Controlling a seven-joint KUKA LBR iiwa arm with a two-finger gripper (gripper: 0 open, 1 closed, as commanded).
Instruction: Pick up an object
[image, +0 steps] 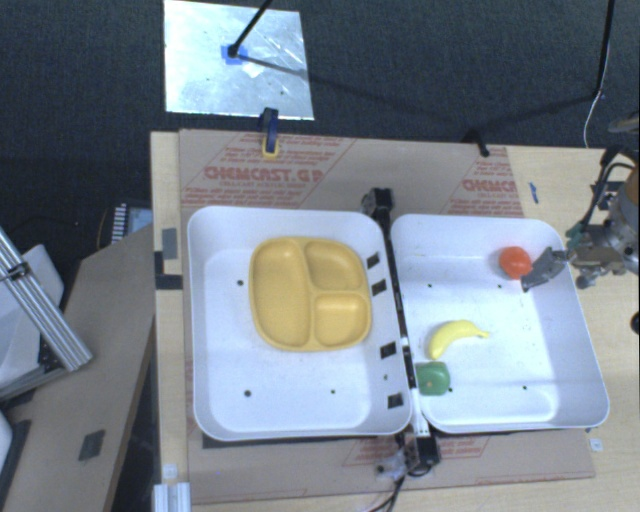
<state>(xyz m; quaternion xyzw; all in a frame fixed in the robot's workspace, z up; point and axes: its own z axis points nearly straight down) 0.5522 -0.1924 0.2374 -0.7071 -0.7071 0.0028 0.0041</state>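
Orange round plastic fruit (515, 262) sits at nine o'clock of your claw (545, 268); whether the claw is apart or together I cannot tell, so centre over it before you descend.

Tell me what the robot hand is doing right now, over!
Hand low over right bin, grabbing nothing. Orange ball right beside it, not picked up. Banana and green block lie further off. Nothing in the way.

Open floor (500, 330) seemingly between orange ball (515, 261) and banana (456, 337).
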